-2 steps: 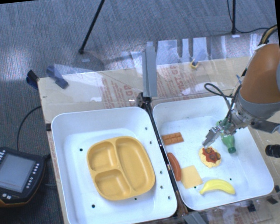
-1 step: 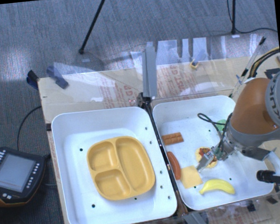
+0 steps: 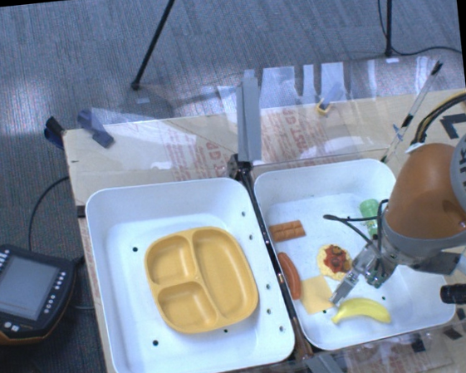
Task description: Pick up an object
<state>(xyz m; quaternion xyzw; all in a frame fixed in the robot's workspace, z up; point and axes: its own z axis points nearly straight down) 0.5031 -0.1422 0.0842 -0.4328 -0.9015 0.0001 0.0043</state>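
Even bright light; glare on bench film; slightly soft focus

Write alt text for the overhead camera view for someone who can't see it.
A grey and orange robot arm lowers its gripper over toy food in the right bin: banana, cheese slice, sausage. The left bin holds a yellow divided plate.

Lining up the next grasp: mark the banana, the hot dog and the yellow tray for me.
banana [image 3: 363, 311]: camera view, middle of its curved body.
hot dog [image 3: 290, 274]: camera view, mid-length of the sausage.
yellow tray [image 3: 225, 266]: camera view, floor of its large compartment.
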